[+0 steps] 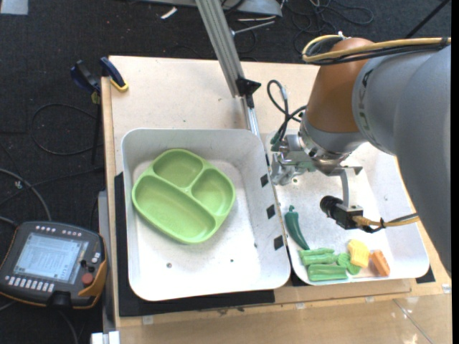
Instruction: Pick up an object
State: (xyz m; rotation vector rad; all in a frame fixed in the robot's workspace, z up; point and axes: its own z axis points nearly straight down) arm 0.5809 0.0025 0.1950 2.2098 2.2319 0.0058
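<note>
The right bin (401, 213) holds a dark green pepper (295, 228), light green pea pods (324, 264), a yellow corn piece (358, 253) and an orange carrot piece (379, 264), all near its front edge. My gripper (287, 165) hangs over the bin's back left corner, beside the divider between the bins. It stands apart from the toys, with the pepper just in front of it. The grey arm with its orange band (337, 84) covers the back of this bin.
A green divided plate (184, 194) lies in the left bin (143, 278). A slanted aluminium post (222, 41) rises behind the bins. A black unit with a yellow cable (340, 211) hangs off the wrist. A teach pendant (50, 260) sits on the floor at left.
</note>
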